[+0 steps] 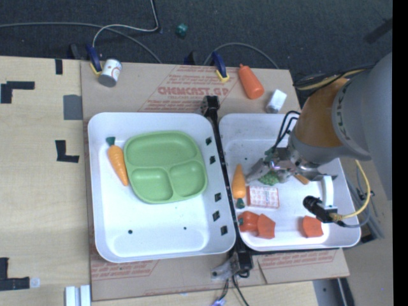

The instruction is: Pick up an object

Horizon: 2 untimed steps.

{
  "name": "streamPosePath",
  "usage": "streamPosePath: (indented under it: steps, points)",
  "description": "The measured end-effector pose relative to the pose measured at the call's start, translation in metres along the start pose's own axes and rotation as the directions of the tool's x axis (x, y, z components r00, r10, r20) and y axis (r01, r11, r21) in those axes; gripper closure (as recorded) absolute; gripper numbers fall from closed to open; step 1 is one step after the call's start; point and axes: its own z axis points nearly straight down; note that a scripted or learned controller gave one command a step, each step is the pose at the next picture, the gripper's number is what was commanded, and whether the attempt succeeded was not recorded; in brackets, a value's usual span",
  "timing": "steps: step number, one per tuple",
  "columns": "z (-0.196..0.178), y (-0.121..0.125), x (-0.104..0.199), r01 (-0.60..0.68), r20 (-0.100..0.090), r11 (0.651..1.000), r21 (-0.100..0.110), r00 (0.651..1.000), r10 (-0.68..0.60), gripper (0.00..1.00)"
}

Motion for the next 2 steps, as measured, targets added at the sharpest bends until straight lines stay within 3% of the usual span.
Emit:
streamPosePath:
  steps: [1,2]
  points:
    - [0.001,0.057,0.024,0.001,-0.001,1.000,-0.001,1.000,-0.001,0.00]
    - [0.000,0.007,0.013,0.000,0.000,1.000,0.000,1.000,0.000,0.00]
